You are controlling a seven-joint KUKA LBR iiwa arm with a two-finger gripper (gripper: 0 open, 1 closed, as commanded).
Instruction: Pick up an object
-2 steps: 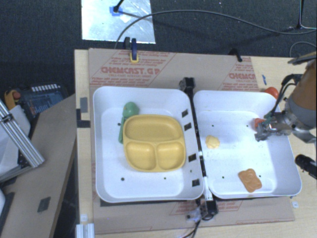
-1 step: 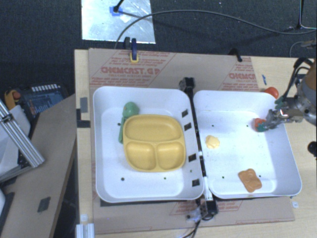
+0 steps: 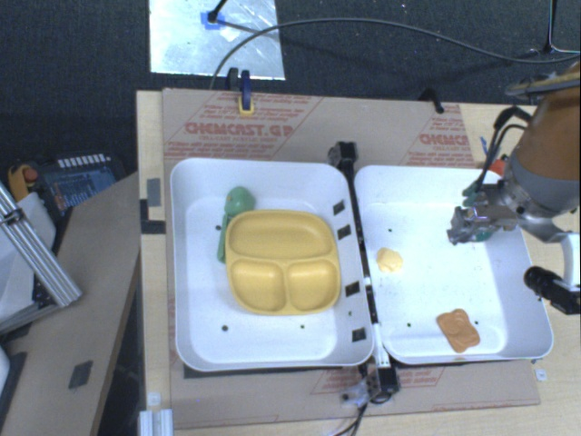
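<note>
Grey metal marks the gripper (image 3: pixel 466 225), which hovers over the right bin (image 3: pixel 427 182) toward three o'clock of the view, low above the white floor. It is small and dark from this angle, so whether it is released or clenched I cannot tell; nothing visible sits in it.

From the gripper, the pale yellow lump (image 3: pixel 389 261) lies at about eight o'clock, near but apart, close to the bin's left wall. The orange-brown piece (image 3: pixel 457 329) lies at six o'clock, farther off, near the front rim. In my judgement the yellow lump is the handier target: centre the tool straight above it, descend vertically, and keep clear of the dividing wall before closing. It looks rounded, perhaps soft, so it may slip from an off-centre pinch. The brown piece looks flat and would be harder to get under.

Beyond, in the left bin (image 3: pixel 195 189), a yellow compartment tray (image 3: pixel 277 262) overlaps a green utensil (image 3: pixel 238 202).
</note>
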